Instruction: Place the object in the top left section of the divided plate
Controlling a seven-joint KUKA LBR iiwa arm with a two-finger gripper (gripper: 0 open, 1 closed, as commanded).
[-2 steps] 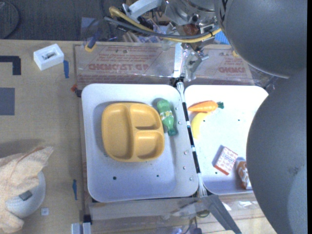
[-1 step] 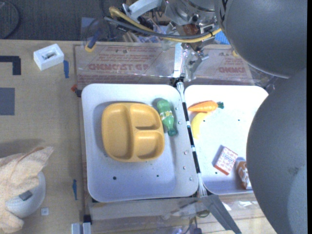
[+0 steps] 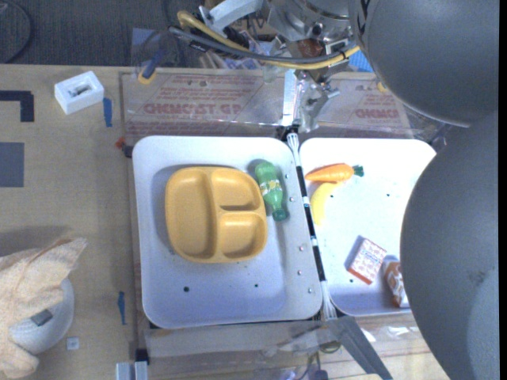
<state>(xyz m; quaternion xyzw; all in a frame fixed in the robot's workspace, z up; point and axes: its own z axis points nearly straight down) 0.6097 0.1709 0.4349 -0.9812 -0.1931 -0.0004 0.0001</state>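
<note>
A yellow divided plate (image 3: pixel 198 212) lies in the left bin (image 3: pixel 222 291), with one large section on its left and two smaller ones on its right. All three sections are bare. A green bottle (image 3: pixel 271 188) lies against the plate's upper right rim, close to the wall between the bins. My gripper (image 3: pixel 310 97) hangs at the back of the bench, above the far rim where the two bins meet, well apart from every object. The grey arm covers much of the right side.
The right bin (image 3: pixel 372 204) holds an orange carrot (image 3: pixel 333 172), a yellow banana (image 3: pixel 318 204), a red and white box (image 3: pixel 366 260) and a brown item (image 3: pixel 393 283) partly under the arm. Cables (image 3: pixel 238 42) hang behind the bins.
</note>
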